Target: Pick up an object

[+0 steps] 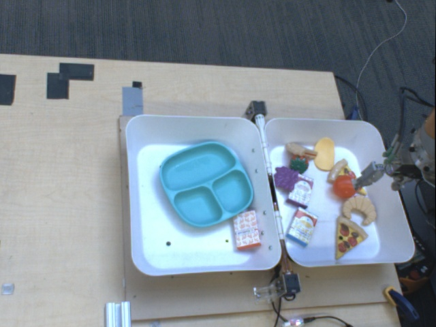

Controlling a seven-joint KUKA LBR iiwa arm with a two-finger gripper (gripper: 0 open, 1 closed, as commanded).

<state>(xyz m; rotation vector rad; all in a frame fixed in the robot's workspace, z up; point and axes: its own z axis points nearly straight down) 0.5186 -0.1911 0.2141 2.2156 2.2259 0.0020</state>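
My gripper reaches in over the right rim of the right bin, hovering just right of a red tomato. Below the tomato lie a croissant and a pizza slice. A yellow piece, a hot dog, a green sprig and purple grapes sit toward the bin's back left. A purple-and-white carton and a blue carton lie nearer the front. I see nothing held by the gripper.
The left bin holds a teal divided plate and a small red carton by its front right corner. A metal divider runs between the bins. Cables hang off the bench at right.
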